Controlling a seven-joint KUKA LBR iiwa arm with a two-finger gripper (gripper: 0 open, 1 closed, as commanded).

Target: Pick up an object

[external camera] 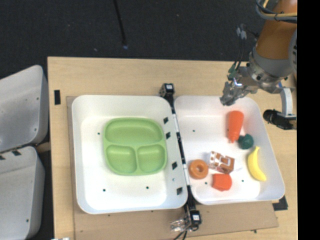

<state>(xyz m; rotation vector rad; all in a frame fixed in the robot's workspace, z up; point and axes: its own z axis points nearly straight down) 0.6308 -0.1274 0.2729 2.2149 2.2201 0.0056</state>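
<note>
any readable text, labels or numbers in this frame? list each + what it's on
None readable.
The brown and white block in the right bin bears a white pattern, too blurred to tell whether it is lettering.
No print is visible on the green tray, carrot, banana or arm.

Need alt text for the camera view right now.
The gripper hovers over the right bin's far edge, above a carrot, banana, donut and other toys. The left bin holds a green divided plate.
</note>
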